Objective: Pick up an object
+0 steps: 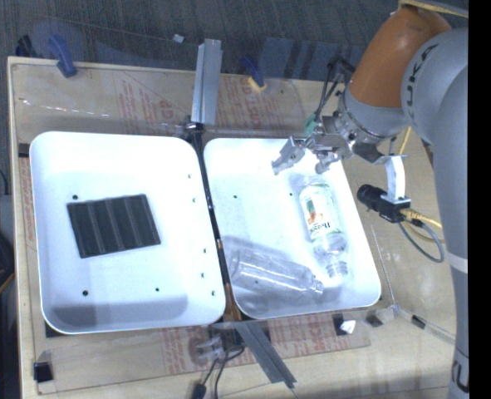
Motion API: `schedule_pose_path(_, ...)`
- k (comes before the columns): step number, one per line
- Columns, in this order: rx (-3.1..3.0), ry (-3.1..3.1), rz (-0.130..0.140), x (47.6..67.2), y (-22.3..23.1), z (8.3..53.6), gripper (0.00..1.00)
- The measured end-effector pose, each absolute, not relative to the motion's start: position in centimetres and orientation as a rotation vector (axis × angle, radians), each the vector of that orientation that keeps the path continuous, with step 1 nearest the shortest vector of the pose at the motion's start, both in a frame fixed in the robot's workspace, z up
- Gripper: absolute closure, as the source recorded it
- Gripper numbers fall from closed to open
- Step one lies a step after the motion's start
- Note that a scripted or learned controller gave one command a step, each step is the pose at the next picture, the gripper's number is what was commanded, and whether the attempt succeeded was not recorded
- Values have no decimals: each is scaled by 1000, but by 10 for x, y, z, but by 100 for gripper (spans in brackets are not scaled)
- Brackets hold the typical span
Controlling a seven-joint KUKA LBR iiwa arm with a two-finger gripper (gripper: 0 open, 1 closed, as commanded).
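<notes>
Clear plastic first, nearest the camera: an empty transparent bottle lies on its side along the front of the right bin, cap end pointing right, and looks close to or touching the second bottle's cap. Just behind it, a labelled bottle with a white-and-orange label lies lengthwise, cap toward the front, near the bin's right wall. Both rest flat on the bin floor; neither is lifted.

Left bin holds a dark ribbed panel, flat, left of centre, well apart from the arm.

Progress, judged from this view: nothing is picked up yet. The whole grasp is left to do: descend, close, lift.

Farther back: gripper hovers over the rear part of the right bin, just behind the base of the labelled bottle. Its two fingers are spread apart with nothing between them. It appears to sit above the bottle, not around it, though height is hard to judge from this slant.

Arm enters from the right rear, orange band above the wrist, wrist angled down and leftward into the bin. The labelled bottle is the likeliest target.
</notes>
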State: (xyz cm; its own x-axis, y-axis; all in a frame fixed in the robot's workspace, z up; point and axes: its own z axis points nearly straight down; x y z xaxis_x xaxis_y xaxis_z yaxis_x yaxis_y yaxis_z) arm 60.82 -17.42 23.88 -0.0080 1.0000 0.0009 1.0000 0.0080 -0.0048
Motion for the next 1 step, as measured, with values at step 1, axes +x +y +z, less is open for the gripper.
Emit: schedule_pose_path(1,-2235,-2204,5,574,-211,189,0)
